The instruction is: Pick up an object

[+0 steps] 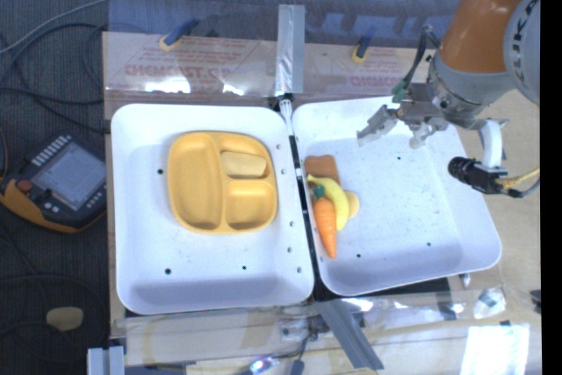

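Smooth plastic toy food here: a tapered orange carrot (326,227), a curved yellow banana (338,197) and a brownish block (321,167) bunched against the right bin's (439,263) left wall. The gripper (400,126) hangs spread open and holding nothing near that bin's far edge, well apart from them.

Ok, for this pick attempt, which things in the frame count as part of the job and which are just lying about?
Part of the job:
gripper, over the right bin
carrot, banana and brown block by that bin's left wall

Lying about:
yellow divided tray in the left bin
handheld controller on the floor
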Robot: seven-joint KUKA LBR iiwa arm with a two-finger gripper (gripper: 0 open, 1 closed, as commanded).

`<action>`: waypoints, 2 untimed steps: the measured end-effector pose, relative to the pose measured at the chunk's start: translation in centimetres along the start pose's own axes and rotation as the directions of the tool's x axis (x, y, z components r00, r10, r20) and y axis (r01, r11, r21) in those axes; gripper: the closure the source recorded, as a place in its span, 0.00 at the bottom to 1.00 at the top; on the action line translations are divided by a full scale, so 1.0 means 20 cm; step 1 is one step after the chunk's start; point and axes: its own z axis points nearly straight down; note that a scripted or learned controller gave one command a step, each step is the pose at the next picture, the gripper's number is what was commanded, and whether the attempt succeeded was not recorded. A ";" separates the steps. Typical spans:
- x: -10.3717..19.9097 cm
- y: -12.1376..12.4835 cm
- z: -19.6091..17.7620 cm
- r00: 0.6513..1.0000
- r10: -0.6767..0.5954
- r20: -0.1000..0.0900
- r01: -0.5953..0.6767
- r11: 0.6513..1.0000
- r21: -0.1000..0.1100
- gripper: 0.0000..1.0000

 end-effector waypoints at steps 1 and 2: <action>0.06 -0.08 0.71 0.997 -0.081 0.005 0.082 0.996 -0.027 0.00; 0.08 -0.31 0.73 0.987 -0.158 0.014 0.158 0.986 -0.050 0.00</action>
